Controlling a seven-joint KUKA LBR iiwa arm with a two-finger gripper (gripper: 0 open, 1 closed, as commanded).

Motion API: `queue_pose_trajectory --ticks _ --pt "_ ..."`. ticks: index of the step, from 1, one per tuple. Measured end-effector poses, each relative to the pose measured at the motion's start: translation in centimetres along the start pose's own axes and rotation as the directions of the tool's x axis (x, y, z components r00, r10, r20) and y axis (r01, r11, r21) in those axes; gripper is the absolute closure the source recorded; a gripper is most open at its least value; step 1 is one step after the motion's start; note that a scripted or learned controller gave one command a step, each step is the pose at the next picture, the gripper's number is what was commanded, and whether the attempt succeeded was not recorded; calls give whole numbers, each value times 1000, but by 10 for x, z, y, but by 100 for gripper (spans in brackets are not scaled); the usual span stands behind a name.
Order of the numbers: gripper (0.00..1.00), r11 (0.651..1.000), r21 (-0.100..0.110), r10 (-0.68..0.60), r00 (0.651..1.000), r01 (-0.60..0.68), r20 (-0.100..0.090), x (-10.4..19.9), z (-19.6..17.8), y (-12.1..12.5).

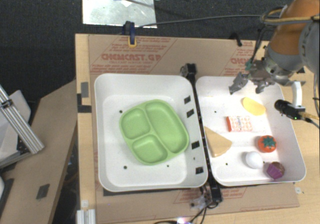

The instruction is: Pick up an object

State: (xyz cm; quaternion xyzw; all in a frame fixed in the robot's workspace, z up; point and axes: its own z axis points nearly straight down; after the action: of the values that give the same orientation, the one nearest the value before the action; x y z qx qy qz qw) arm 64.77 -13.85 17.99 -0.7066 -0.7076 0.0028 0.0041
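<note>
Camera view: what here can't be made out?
- Hand: finger gap too small and blurred to judge, over the right bin.
- Small box: print too small to read.
- Arm: cut off by the right edge.
- Purple item: too small to identify.

- Two white bins (107,118)
- One green divided plate (153,131)
- Six small items: yellow piece (253,106), red-and-white box (239,123), tan wedge (217,143), tomato (267,143), white ball (253,159), purple piece (275,170)

Six small objects (245,123) in right bin (295,153)
</note>
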Motion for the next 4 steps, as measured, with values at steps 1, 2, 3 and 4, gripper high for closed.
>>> queue_pose_trajectory --ticks 1,2,3,4 --pt "0 1000 -11 -2 1000 2 2 0 -7 3" --pt "0 1000 -9 -4 1000 4 2 5 36 2" --pt "0 1000 -7 -4 1000 4 1 5 98 3" --pt "0 1000 -11 -4 1000 4 2 5 95 4"
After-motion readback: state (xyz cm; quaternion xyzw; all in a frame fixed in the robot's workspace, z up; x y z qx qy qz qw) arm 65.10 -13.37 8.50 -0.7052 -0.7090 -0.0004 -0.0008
